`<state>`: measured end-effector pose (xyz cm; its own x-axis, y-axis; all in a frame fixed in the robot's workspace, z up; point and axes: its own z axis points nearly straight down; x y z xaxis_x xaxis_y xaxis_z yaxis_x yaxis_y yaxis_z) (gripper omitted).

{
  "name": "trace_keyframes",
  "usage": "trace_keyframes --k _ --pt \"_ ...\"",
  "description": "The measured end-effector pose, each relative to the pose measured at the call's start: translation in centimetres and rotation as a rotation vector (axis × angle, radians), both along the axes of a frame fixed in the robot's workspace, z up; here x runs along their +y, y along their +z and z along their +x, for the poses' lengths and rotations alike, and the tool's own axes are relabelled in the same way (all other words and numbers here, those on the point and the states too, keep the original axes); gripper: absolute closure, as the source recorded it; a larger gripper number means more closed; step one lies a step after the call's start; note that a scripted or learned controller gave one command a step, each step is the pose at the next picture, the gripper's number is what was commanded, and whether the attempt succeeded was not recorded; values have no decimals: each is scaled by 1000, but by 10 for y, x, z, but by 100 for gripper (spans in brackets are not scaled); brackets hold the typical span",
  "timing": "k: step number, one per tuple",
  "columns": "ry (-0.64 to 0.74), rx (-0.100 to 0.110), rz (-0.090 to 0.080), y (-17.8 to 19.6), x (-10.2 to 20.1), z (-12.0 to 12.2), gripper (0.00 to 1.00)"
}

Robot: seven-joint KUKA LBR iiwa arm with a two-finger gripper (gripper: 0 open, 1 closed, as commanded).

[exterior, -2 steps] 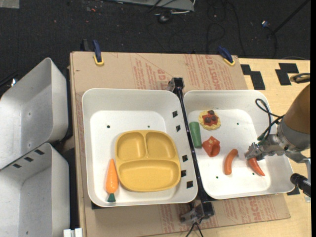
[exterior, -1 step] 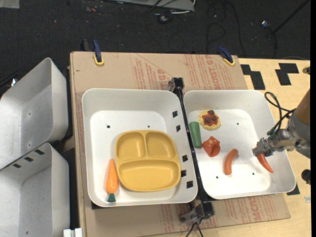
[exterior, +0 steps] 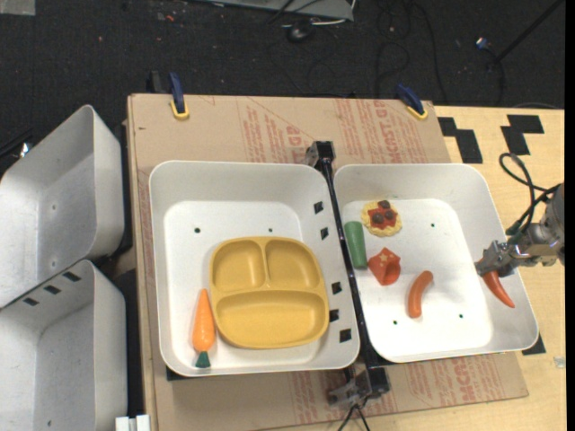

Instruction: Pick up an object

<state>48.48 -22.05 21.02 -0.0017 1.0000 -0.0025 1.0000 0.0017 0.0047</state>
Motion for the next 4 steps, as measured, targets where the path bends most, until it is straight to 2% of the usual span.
trace_keyframes --k 1,3,4 --pt "-1 4 2 -4 0 0 100" --pt "7 5 5 -9 115 16 100" --pt "7 3 4 4 164 35 100"
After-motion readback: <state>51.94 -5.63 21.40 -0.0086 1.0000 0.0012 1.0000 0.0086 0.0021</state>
